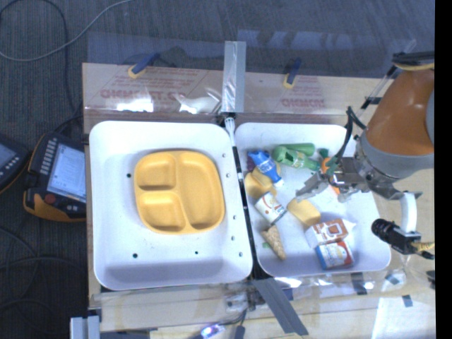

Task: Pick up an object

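Right bin (367, 256) holds the pickable stuff: 1 green bottle (295, 154) lying flat, long axis left-right along the far wall; 1 blue-white bottle (265, 167) tilted diag. beside it; 2 yellow wedges, approx. cheese-like (257, 183) and (304, 212); 1 small white cup (269, 206); 1 ice-cream cone (275, 241) pointing toward near edge; 1 orange-white carton (330, 231); 1 blue-red box (335, 254) at near right corner. Left bin (113, 260) has 1 yellow sectioned tray (178, 191), 3 compartments. Claw (311, 186) hovers mid-bin above yellow wedge, fingers spread apart, nothing between them. Both bins sit on tabletop (113, 90).
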Motion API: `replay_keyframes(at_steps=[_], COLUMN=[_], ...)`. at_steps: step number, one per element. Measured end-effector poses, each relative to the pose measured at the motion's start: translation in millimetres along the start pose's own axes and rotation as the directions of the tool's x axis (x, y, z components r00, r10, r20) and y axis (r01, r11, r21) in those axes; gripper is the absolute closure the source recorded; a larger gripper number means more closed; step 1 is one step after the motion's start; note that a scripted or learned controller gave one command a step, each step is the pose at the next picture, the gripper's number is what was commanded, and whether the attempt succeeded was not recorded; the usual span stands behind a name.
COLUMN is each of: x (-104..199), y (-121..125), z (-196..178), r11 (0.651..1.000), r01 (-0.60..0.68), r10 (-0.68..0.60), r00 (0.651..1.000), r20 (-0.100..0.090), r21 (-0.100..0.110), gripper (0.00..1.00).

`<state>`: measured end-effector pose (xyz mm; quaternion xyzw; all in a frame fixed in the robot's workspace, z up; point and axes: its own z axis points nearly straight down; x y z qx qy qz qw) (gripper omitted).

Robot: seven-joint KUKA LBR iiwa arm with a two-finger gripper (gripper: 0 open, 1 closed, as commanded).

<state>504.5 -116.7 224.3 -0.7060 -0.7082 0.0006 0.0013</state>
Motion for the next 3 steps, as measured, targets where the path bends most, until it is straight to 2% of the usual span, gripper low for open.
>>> replay_keyframes(at_steps=[1, 2, 3], x=[-10.3, -9.5, 52.6], y=[36.2, 36.6, 95.8], z=[133.2, 124.5, 41.1], r11=[1.0, 1.0, 1.0], r01=[-0.007, -0.006, 0.007], r10=[0.007, 0.007, -0.007], r00=[1.0, 1.0, 1.0], r20=[0.004, 0.001, 0.002], r21=[-0.016, -0.016, 0.0], gripper=[0.0, 1.0, 1.0])
